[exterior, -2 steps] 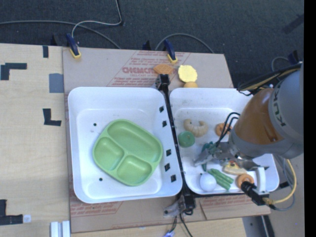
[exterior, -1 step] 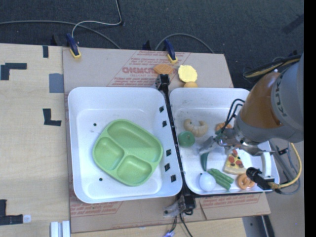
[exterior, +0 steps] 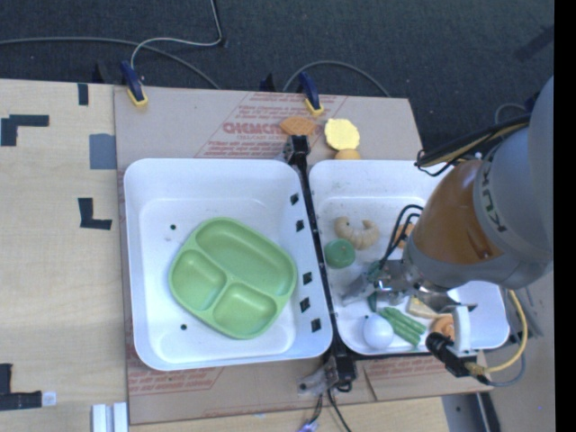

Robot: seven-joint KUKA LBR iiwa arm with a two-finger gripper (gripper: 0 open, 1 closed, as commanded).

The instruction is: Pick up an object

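The right bin (exterior: 360,180) holds several small items. A tan curved piece (exterior: 358,232) lies near its middle, with a green round piece (exterior: 339,255) just below it by the divider. At the front lie a white egg-shaped object (exterior: 378,332), a long green object (exterior: 402,324) and an orange piece (exterior: 439,326). My gripper (exterior: 376,286) is low in this bin, right of the green round piece and just above the white and long green objects. The wrist and orange band hide what is under it.
A green divided plate (exterior: 234,277) lies in the left bin (exterior: 144,241). Behind the bins, a yellow object (exterior: 342,135) and an orange-brown one (exterior: 300,126) sit on the cardboard. Blue clamps (exterior: 135,86) hold the cardboard's back edge. The arm covers the right bin's right side.
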